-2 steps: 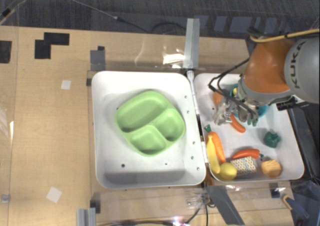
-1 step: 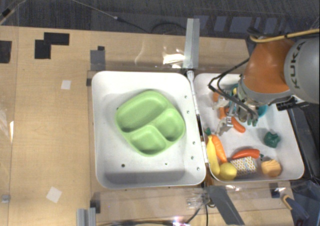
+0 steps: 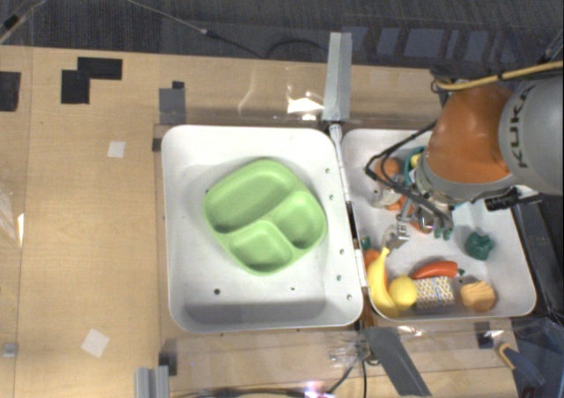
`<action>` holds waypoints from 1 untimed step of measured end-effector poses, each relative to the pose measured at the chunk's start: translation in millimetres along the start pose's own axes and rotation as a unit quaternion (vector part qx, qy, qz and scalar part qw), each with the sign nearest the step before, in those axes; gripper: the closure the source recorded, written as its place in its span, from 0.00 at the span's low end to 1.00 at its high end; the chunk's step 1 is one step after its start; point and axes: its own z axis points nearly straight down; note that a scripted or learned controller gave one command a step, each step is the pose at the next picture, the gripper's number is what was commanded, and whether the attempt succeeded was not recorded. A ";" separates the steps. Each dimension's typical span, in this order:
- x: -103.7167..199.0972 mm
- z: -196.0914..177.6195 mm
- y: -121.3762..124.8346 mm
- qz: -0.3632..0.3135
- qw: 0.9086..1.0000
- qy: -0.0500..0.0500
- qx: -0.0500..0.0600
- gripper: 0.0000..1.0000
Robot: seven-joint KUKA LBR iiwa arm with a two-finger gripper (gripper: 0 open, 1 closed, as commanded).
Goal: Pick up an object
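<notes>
Nearest the camera, along the front wall of the right bin (image 3: 527, 295), lies a tight cluster of toy food: a banana (image 3: 379, 285), a yellow lemon-like piece (image 3: 402, 291), a red pepper (image 3: 435, 269), a speckled block (image 3: 434, 293) and a tan bread-like piece (image 3: 478, 296), most of them touching or nearly so. A dark green piece (image 3: 478, 246) sits apart near the right wall. The left bin (image 3: 256, 308) carries a green divided tray (image 3: 264, 215). Risk assessment: the candidates are packed so close that a descent could land on two at once, nudge a neighbour aside, or slide off the rounded banana or lemon; a close on air is likely if the approach is off-centre. The arm (image 3: 480, 136) reaches in from the right, orange band over the rear of the right bin, wrist pointing down. The jaws (image 3: 412, 227) hang above the bin floor behind the cluster; their spacing cannot be made out, and nothing is visibly held between them.
</notes>
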 end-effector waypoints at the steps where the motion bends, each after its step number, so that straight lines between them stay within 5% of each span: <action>1: 31.3 -1.1 -15.1 -0.067 0.998 -0.002 -0.001 0.00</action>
